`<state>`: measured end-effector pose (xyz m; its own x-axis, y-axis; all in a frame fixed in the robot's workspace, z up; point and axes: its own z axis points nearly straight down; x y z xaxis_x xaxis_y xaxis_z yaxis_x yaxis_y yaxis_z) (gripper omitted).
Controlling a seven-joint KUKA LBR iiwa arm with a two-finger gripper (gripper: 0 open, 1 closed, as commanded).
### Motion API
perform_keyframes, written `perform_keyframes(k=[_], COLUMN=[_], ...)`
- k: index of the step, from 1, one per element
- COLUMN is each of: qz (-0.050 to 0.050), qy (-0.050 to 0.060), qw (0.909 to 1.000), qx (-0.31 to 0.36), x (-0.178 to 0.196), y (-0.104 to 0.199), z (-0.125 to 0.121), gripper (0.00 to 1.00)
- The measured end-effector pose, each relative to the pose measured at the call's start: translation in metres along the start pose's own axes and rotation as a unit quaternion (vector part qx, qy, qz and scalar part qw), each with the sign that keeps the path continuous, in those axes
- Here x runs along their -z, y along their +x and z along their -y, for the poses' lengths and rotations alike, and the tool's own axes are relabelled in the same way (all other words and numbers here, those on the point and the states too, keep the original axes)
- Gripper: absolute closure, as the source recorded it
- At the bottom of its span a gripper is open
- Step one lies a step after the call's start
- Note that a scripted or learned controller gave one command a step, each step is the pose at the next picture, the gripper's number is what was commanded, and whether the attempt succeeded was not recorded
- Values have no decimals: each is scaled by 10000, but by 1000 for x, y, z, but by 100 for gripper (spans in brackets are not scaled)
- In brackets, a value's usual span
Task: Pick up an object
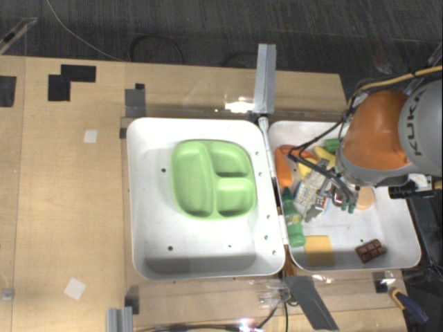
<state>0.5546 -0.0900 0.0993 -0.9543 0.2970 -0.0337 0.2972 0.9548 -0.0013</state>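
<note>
One orange piece (pixel 282 166), long axis vertical

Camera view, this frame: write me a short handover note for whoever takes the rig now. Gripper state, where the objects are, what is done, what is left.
Gripper: down in the right bin, among the clutter at its left side; fingers not readable, no grasp confirmed.
Objects, right bin: yellow block near the front edge, brown chocolate-like piece at front right, green piece by the divider, orange item at the upper left.
Left bin: holds a green divided tray.
Done: arm is positioned over the pile.
Left: secure an object and lift it.
</note>
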Motion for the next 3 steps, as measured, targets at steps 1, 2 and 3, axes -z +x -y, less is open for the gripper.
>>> perform_keyframes(k=[1, 2, 3], qz=[-46, 48, 111], qy=[-21, -51, -47], qw=[9956, 9906, 9834], qx=[-935, -1370, -1809], x=[-3, 1, 3], y=[-76, -14, 16], z=[-30, 8, 15], gripper=[0, 0, 0])
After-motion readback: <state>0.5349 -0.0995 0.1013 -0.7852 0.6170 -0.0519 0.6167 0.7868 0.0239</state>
